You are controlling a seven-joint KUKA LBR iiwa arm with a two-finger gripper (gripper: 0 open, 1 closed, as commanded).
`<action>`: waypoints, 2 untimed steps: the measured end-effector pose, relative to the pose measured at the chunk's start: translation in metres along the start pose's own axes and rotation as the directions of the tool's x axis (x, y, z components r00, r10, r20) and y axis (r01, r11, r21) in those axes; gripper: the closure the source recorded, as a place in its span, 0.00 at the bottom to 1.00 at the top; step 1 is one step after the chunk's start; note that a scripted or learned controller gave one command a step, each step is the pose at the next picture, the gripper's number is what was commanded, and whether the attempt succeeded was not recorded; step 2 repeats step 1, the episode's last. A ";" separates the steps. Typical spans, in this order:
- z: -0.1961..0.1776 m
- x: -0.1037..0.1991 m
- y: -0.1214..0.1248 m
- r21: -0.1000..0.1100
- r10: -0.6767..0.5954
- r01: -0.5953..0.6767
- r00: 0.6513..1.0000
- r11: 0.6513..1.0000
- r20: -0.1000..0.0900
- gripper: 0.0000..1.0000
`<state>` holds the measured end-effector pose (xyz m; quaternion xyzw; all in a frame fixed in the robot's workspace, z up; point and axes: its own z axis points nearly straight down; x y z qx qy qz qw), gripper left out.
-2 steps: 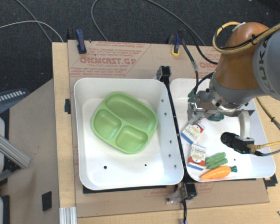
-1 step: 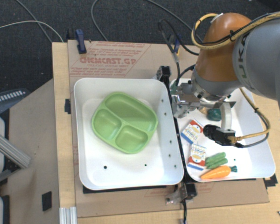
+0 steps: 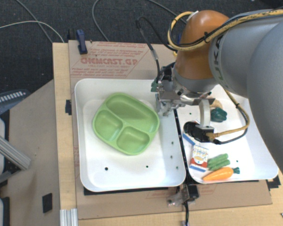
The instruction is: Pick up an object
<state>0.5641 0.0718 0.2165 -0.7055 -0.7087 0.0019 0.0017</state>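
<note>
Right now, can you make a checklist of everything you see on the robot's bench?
Surface: cardboard-covered bench bearing the left white bin and right white bin.
Job's things: green divided plate in the left bin; toy carrot, green pod, small carton, teal piece in the right bin.
Clutter: blue clamp at the bench's far edge.
Grippers: gripper over the bins' shared rim, beside the plate.
Cables: yellow-black cable on the arm; thin wires on the floor.
Surroundings: dark carpet.

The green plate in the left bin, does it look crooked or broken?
Nothing looks broken. The green plate sits whole in the left bin, turned at a slant to its walls. The toy carrot and other items lie loosely in the right bin.
</note>
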 end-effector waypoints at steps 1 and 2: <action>-0.001 -0.002 0.000 -0.001 0.003 -0.003 1.000 1.000 0.001 0.00; -0.001 -0.002 0.000 -0.001 0.003 -0.003 1.000 1.000 0.001 0.00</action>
